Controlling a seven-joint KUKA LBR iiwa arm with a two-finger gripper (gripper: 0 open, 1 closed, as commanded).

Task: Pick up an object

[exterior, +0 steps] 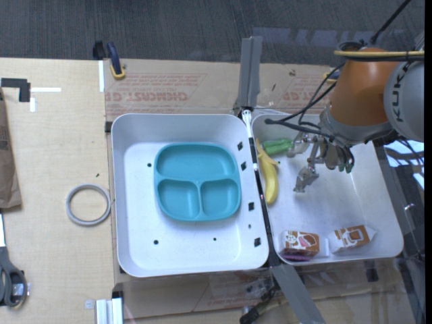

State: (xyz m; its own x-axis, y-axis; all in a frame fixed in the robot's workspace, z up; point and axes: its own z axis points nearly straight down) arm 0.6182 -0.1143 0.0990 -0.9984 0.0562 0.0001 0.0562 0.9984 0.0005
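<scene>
Grey two-finger gripper (307,179) hangs beside the yellow banana (269,175) in the right white bin (378,201); finger spacing seems unreadable.

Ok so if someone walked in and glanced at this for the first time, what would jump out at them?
Most likely the turquoise divided plate, lying alone in the left bin. Next, the arm's orange band at the upper right, with the gripper hanging over the right bin. There a yellow banana lies along the left wall, with two small snack packets near the front edge.
</scene>
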